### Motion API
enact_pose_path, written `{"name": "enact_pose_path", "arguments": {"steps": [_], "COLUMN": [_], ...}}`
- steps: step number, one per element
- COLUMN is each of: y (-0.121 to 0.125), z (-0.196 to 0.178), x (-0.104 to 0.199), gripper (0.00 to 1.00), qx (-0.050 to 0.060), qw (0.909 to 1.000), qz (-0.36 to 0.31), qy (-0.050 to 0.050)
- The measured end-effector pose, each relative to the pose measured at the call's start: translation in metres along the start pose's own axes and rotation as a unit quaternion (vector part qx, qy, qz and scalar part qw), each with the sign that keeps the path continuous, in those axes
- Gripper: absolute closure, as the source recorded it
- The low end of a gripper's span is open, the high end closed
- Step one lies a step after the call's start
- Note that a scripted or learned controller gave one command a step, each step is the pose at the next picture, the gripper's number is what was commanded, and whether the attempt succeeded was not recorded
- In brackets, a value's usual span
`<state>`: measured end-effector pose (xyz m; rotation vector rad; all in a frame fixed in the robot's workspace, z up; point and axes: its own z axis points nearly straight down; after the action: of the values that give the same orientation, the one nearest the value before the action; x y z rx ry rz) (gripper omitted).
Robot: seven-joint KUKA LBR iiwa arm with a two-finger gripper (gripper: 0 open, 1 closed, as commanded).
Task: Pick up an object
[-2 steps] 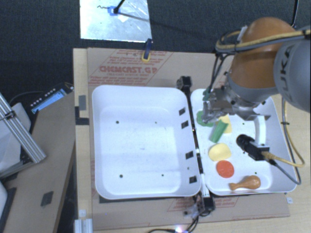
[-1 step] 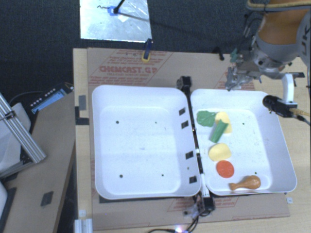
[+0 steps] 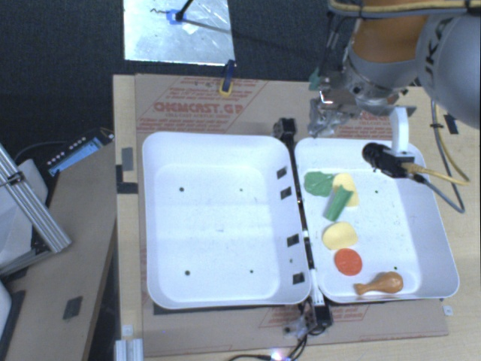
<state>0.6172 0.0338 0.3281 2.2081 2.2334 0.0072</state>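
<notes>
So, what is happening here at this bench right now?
A grey robot arm with an orange band reaches in from the right, and its gripper is above the far rim of the right bin. It holds nothing visible. That bin contains a green leaf-shaped piece, a green stick, two yellow pieces, a red disc and a brown drumstick-shaped toy. The left bin is beside it. No object is picked up yet.

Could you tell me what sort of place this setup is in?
Probably a robotics lab's grasping test bench: a robot arm above two white bins, with toy food like a chicken drumstick.
</notes>
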Motion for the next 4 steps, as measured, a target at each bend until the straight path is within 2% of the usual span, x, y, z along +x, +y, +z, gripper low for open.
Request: {"name": "enact_pose_path", "arguments": {"steps": [1, 2, 3, 4], "y": [0.053, 0.051, 0.052, 0.052], "z": [-0.025, 0.003, 0.011, -0.012], "x": [-0.053, 0.080, 0.012, 0.097], "gripper": [1.00, 1.00, 1.00, 1.00], "qx": [-0.002, 0.002, 0.001, 0.000], "qw": [1.0000, 1.0000, 1.0000, 1.0000], "qz": [0.006, -0.002, 0.007, 0.000], "qy": [-0.003, 0.001, -0.002, 0.000]}}
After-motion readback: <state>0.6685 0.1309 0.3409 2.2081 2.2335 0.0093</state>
